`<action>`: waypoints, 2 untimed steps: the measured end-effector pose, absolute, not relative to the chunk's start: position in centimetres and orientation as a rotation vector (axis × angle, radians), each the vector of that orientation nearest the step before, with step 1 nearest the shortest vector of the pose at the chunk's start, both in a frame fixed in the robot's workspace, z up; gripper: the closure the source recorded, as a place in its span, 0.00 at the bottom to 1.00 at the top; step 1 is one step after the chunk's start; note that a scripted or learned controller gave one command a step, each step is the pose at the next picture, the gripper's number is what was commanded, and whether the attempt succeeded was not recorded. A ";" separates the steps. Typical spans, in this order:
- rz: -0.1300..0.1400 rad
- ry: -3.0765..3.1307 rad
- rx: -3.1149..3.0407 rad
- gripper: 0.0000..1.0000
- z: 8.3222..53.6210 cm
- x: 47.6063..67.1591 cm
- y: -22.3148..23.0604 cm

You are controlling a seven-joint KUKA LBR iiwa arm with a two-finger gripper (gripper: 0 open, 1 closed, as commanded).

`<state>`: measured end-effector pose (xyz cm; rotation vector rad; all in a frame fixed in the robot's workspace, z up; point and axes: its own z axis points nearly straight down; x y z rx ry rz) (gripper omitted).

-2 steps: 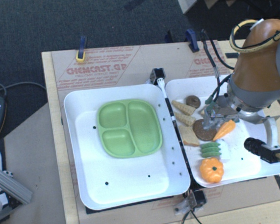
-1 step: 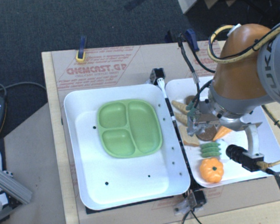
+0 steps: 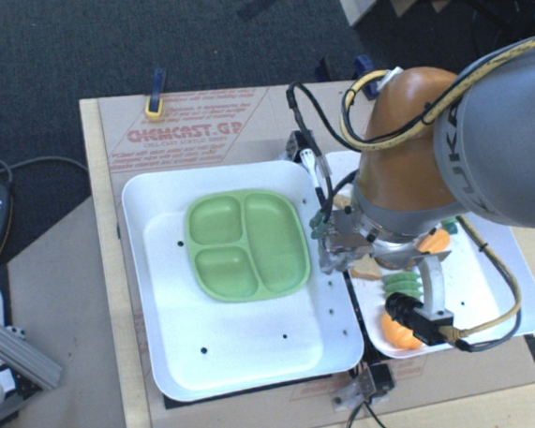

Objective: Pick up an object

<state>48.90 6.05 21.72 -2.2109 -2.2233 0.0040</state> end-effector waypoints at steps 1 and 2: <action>0.003 -2.222 -2.214 1.00 22.0 48.0 8.4; -0.003 -2.222 -2.224 1.00 23.4 48.9 7.2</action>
